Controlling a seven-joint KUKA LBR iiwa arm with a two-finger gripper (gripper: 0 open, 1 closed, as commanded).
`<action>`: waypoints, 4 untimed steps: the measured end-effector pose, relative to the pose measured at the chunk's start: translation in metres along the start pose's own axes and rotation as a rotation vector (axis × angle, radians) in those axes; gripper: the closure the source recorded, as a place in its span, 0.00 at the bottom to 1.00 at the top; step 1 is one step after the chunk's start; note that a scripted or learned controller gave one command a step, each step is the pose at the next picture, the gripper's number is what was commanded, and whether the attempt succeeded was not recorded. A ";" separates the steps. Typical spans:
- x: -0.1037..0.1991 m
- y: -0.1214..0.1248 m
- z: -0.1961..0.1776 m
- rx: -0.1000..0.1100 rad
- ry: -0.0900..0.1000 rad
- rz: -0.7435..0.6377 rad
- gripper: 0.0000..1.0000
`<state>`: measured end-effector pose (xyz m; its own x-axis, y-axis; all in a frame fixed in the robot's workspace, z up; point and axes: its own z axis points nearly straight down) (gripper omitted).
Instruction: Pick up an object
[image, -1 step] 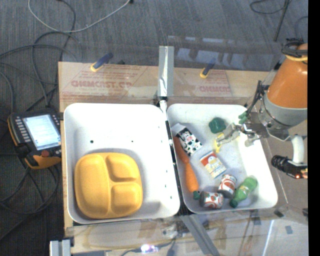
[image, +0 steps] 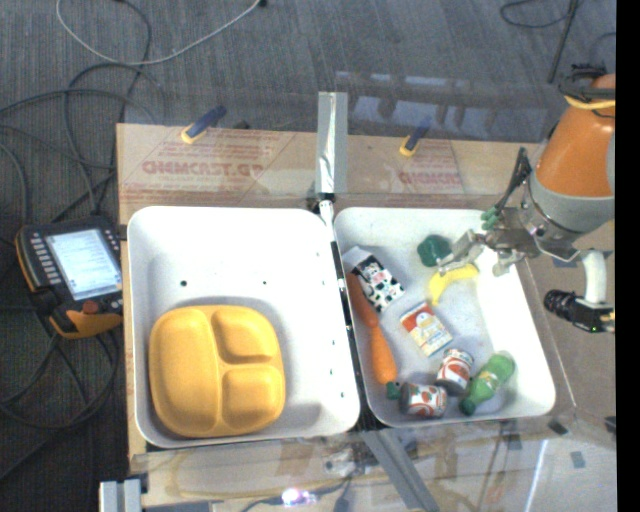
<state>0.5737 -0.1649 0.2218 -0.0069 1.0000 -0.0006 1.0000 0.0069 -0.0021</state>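
While hovering with claw (image: 478, 250) finger state unclear, cannot tell, drop straight onto curved yellow plastic banana (image: 447, 281) just below-left, centring across its narrow width, avoiding dark green lump (image: 434, 249) alongside.

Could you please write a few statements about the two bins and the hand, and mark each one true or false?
1. The yellow divided tray lies in the left bin. True.
2. The carrot lies along the right bin's left wall. True.
3. The green bottle stands upright in the left bin. False: it lies on its side near the right bin's front right corner.
4. The hand is above the left bin. False: it is over the right bin's back part, by the banana.
5. The two cans lie near the right bin's front edge. True.
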 end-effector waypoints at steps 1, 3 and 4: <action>-0.031 0.039 0.047 0.000 -0.003 -0.043 0.00; -0.022 0.064 0.109 -0.024 -0.012 -0.017 0.00; -0.034 0.098 0.132 -0.004 0.003 0.062 0.00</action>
<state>0.6716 -0.1980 0.0891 0.0548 0.9985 0.0026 0.9985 -0.0548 0.0018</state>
